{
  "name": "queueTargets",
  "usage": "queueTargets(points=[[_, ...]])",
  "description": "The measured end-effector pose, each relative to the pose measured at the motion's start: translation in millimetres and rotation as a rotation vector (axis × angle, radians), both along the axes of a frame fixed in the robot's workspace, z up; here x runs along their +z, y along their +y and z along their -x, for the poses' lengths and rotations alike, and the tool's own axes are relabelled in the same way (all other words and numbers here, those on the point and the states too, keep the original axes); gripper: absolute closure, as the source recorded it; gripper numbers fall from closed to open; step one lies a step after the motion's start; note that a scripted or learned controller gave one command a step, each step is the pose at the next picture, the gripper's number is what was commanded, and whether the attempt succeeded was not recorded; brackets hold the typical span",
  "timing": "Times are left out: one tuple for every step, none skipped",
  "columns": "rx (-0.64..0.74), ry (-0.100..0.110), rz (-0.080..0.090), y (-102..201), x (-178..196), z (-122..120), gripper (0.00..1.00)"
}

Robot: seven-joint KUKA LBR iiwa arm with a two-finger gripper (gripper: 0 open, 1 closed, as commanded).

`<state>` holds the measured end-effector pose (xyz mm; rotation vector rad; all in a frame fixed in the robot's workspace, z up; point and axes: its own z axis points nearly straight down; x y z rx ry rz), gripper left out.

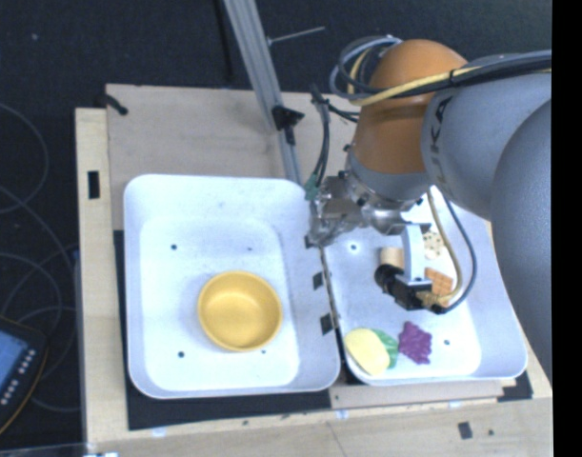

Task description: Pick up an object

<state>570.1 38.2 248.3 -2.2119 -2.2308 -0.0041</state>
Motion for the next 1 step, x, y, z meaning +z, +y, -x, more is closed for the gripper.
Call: queueTargets(points=[[-0.001, 0.001, 0.002, 49.4, -11.9, -11.4, 1.0]])
